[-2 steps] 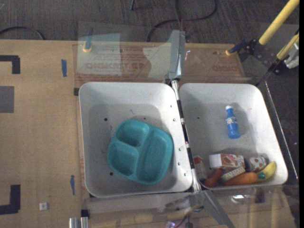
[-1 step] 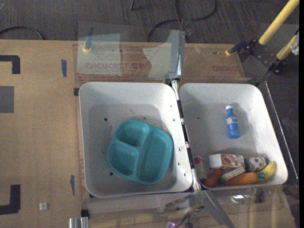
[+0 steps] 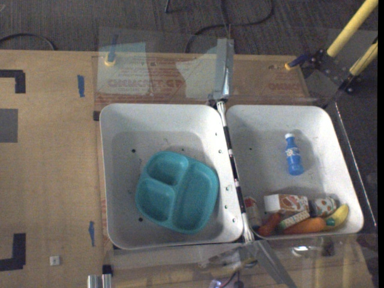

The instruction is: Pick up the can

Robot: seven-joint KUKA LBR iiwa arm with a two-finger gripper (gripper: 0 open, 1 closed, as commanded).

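Observation:
A small can [image 3: 324, 206] with a patterned label lies near the front right corner of the right bin [image 3: 336, 131]. It is packed in a row of items along the front wall: a yellow banana [image 3: 341, 215] to its right, an orange carrot [image 3: 309, 225] in front of it, and a white and orange box [image 3: 287, 203] to its left. A red, elongated item [image 3: 270, 224] lies at the left end of the row.
A blue bottle [image 3: 293, 155] lies alone in the middle of the right bin. The left bin [image 3: 120, 131] holds a teal divided plate [image 3: 177, 191]. A metal divider [image 3: 231, 173] separates the bins. Yellow-handled tools [image 3: 354, 23] stand at the back right.

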